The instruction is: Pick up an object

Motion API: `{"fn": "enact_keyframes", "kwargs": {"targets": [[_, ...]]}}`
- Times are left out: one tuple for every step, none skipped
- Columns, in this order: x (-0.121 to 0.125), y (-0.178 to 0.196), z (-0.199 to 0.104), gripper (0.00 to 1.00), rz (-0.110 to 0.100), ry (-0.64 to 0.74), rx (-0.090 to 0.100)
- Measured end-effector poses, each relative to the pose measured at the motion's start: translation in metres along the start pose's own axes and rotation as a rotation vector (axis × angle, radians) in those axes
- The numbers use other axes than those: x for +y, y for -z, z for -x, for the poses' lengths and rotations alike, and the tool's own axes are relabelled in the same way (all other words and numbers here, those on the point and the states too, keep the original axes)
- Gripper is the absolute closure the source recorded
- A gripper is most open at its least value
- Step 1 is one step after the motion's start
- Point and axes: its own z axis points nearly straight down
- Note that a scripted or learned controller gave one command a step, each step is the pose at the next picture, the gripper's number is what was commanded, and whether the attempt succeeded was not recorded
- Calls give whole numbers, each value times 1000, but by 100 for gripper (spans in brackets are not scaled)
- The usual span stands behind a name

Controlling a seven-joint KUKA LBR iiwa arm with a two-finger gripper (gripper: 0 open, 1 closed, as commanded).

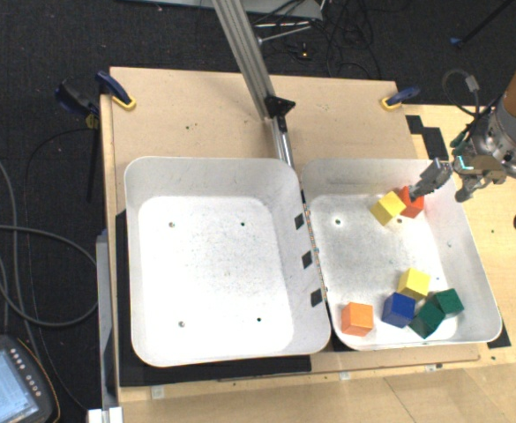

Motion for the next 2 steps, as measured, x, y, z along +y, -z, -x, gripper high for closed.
{"fn": "enact_keyframes", "kwargs": {"targets": [[1, 3, 0, 0, 5, 0, -1], [7, -57, 6, 0, -1, -2, -1]]}}
